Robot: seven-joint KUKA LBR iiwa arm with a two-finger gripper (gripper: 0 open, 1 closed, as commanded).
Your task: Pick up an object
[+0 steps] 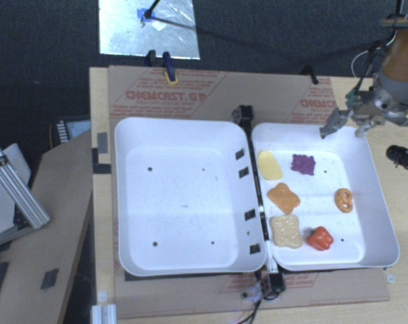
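You had nothing picked at this point, all six objects lay loose in the right bin (373, 181). Nearest the camera: the red pepper-like piece (319, 238) and the beige slab (286, 231), close together at the front. Behind them, the orange lump (283, 198) near the centre divider and the small orange ring-shaped piece (344, 200) toward the right wall. Further back, the yellow oval (269, 165) and the purple cluster (303, 163). The claw (344, 127) hung over the bin's far right corner, fingers apart, nothing between them, clear of every object. Left bin (123, 181) carried no objects. My read: approach, descent, grasp and lift were all left for you. The purple cluster sat closest to the claw.
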